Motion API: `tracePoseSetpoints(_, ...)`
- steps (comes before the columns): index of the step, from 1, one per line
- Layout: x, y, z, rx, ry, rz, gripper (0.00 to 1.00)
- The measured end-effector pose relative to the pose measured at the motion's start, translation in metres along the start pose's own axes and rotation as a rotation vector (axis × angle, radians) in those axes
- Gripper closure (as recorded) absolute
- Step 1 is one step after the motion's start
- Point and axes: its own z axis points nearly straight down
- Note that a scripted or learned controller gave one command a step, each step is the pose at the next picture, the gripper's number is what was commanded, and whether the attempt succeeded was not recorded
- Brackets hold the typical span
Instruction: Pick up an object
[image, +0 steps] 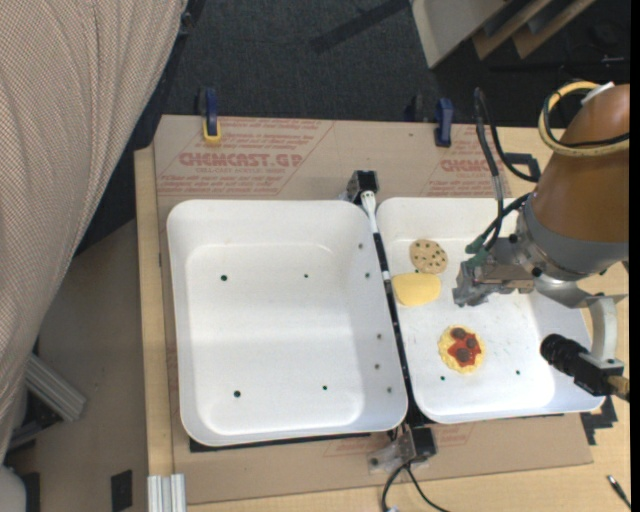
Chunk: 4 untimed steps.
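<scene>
grey arm (580, 215) with an orange band

the band (592, 120) is broad, glossy and rounded, topped by a thin yellowish ring. below it sits a grey wrist, then a darker grey metal gripper (478, 282). a black cable (490, 150) runs along the arm's side.

The brown cardboard sheet (300, 150) lying on the worktop under the two bins bears red printed lettering along its far edge. Above the left bin it reads roughly "CHEMCAST GP". The same print begins again above the right bin, partly hidden. Smaller lines beside it are too small to read.
</scene>
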Motion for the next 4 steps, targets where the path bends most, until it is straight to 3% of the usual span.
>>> tracePoseSetpoints(1,-0.030,0.002,-0.182,-0.006,-0.008,0.013,1.00)
tracePoseSetpoints(2,-0.017,0.000,-0.125,0.022,-0.004,0.013,1.00)
tracePoseSetpoints(3,0.047,-0.001,-0.058,0.024,-0.003,0.007,1.00)
tracePoseSetpoints(4,0.100,0.005,-0.269,-0.005,0.000,0.008,1.00)
